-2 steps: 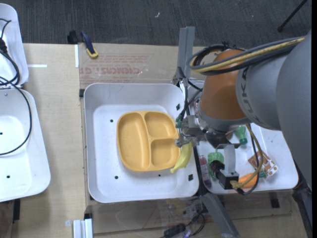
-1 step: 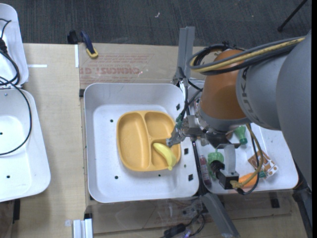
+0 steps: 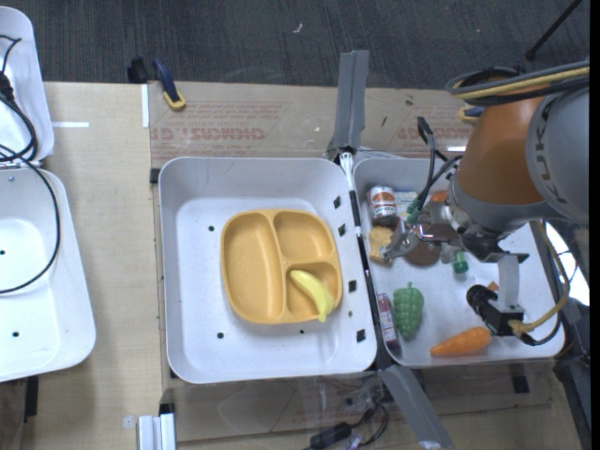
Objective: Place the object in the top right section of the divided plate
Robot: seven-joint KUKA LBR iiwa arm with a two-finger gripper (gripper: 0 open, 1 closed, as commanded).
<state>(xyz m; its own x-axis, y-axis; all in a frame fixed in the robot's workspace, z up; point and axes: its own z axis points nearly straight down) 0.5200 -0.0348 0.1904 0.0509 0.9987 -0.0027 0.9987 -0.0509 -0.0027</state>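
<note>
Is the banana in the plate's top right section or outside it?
Outside it. The banana lies in the lower right section of the divided plate, below the divider.

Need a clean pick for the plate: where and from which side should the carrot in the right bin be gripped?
Grip the carrot across its thicker middle, coming straight down from above. It lies flat along the right bin's front wall, tapering to a point on the left, so closing across its narrow width looks surest; the tip would likely slip.
</note>
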